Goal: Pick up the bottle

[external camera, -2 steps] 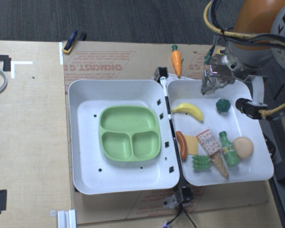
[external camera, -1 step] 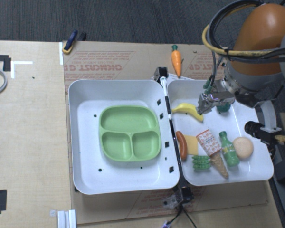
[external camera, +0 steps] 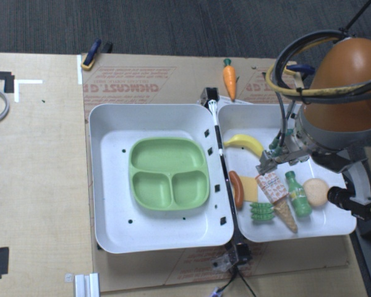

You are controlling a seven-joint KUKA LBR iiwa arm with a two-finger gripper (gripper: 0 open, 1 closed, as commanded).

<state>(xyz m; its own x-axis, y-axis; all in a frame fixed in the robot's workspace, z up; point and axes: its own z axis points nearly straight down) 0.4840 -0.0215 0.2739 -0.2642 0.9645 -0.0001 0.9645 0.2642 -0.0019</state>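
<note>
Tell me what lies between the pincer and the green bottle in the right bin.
Nothing visible lies between them. The pincer hangs over the right bin, up and left of the green bottle. A red-and-white packet lies tight against the bottle's left side, below the pincer, and a round bun touches its right, crowding a grasp.

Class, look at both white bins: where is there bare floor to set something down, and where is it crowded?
Free: the left bin, its white floor ringing the green divided plate, widest along the near wall. Crowded: the right bin, where banana, sausage, bottle and cone cluster under the gripper; a bare strip remains along its near wall.
</note>
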